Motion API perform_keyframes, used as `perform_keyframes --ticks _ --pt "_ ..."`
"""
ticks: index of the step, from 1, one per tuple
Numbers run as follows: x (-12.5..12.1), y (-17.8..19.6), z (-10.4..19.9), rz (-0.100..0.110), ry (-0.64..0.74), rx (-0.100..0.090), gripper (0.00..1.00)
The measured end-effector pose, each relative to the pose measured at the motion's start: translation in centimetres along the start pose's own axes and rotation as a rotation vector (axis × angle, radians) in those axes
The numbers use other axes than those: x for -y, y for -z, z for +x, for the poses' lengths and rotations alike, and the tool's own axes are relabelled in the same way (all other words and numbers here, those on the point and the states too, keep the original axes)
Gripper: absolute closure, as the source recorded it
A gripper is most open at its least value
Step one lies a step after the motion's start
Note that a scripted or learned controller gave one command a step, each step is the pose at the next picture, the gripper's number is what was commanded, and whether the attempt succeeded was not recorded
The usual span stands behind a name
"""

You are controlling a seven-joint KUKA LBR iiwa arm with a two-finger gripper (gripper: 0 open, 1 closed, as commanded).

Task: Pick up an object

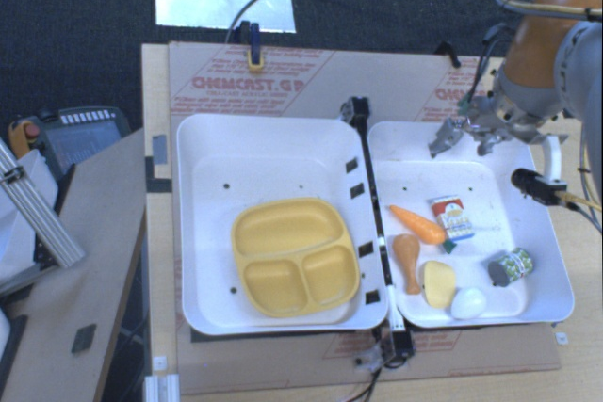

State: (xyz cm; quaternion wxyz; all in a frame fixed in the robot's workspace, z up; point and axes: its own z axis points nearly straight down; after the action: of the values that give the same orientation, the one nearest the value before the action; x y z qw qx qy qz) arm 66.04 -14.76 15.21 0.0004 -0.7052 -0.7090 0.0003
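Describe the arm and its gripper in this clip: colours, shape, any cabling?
The arm has a rounded orange band over a grey body. Its gripper is bare grey metal with angular parts. A thin black cable arcs in towards the arm from the sheet behind the bench.

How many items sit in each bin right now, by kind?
Left bin:
Yellow divided tray: 1
Right bin:
Carrot: 1
Drumstick: 1
Yellow wedge: 1
White egg: 1
Small carton: 1
Small can: 1
Total: 7

I see my gripper open above the right bin's far edge, well apart from the carrot.
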Motion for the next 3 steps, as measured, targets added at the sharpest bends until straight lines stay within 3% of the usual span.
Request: perform_keyframes --ticks 1,2,3 --pt "0.7 -6.0 -0.1 0.001 -0.004 0.000 0.00" --pt "0.5 -4.5 -0.1 -0.005 -0.003 0.001 1.00" --pt "0.9 0.0 -0.1 -0.006 -0.005 0.001 1.00"
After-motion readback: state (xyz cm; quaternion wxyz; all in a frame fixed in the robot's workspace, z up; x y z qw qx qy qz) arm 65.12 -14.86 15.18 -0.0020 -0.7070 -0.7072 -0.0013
